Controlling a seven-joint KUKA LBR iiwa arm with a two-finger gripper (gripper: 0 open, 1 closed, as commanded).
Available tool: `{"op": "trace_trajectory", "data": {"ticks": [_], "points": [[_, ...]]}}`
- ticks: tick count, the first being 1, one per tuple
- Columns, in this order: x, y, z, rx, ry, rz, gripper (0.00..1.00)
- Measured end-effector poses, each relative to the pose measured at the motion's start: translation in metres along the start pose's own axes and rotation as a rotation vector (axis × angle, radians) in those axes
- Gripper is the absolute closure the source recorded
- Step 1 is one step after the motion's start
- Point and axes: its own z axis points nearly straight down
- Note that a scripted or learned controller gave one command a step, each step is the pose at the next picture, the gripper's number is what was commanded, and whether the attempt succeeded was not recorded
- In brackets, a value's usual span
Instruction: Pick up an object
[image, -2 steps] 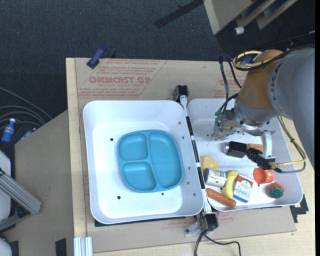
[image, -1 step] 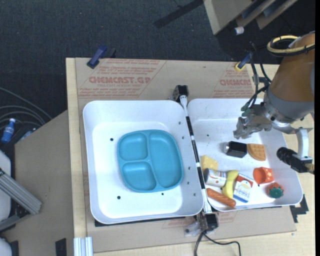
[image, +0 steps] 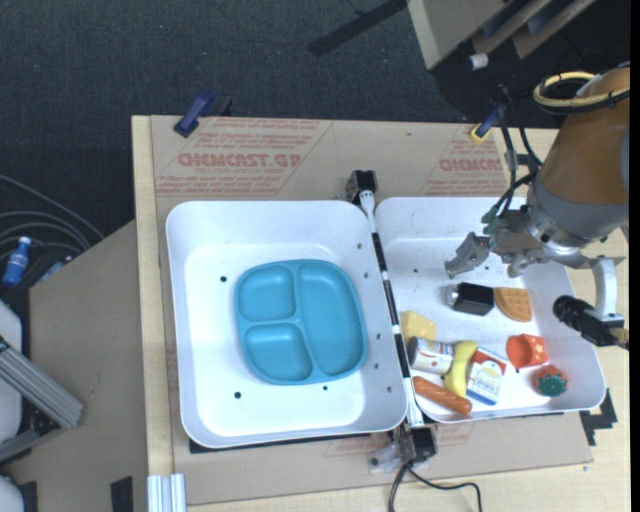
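My gripper hangs over the back of the right bin, its two grey fingers spread open with nothing between them. Just below it lies a small black block, with an orange cracker-like slice to the block's right. Nearer the front of the bin are a yellow wedge, a banana, a sausage, a red pepper, a strawberry and two small cartons.
The left bin holds a blue divided plate. A ridge with black clips separates the bins. The orange-banded arm enters from the upper right. Cardboard lies under both bins.
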Motion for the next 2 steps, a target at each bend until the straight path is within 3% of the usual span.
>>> {"op": "trace_trajectory", "data": {"ticks": [1, 2], "points": [[-0.044, -0.014, 0.131, 0.001, 0.000, 0.000, 0.00], [-0.044, -0.013, 0.121, -0.001, 0.000, 0.001, 1.00]]}}
